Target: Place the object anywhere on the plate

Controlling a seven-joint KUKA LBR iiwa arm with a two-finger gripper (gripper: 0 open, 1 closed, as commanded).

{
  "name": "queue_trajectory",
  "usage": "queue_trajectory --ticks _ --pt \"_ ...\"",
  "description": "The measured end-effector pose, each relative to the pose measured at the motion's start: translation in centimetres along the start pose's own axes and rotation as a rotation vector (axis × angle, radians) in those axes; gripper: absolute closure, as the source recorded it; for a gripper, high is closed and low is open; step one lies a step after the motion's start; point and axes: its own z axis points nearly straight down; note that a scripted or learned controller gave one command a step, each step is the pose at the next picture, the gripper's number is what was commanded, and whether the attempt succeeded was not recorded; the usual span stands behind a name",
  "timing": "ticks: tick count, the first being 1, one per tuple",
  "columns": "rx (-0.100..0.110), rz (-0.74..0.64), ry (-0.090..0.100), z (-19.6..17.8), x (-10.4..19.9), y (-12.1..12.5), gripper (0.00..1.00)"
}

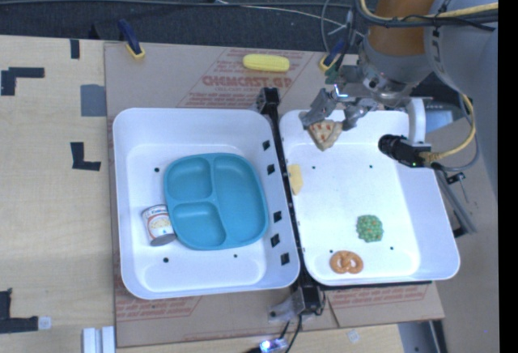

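Note:
A blue sectioned plate lies in the left bin. My gripper hangs over the far left corner of the right bin, shut on a tan waffle-like piece that shows between and below its fingers. The piece is lifted above the bin floor.
In the right bin lie a green broccoli-like piece, a brown pretzel and a yellow slice by the left wall. A small can lies beside the plate. A yellow banana-like piece rests on the cardboard behind the bins.

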Motion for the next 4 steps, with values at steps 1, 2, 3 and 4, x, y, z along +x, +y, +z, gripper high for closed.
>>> queue_trajectory --ticks 1,2,3,4 --pt "0.001 0.001 -0.001 1.7 5.5 1.3 1.00" --pt "0.002 0.000 0.000 2.8 11.7 1.3 1.00" --pt "0.002 0.001 -0.001 4.3 17.0 1.9 1.00" --pt "0.000 0.001 0.001 3.2 22.7 3.4 1.00"
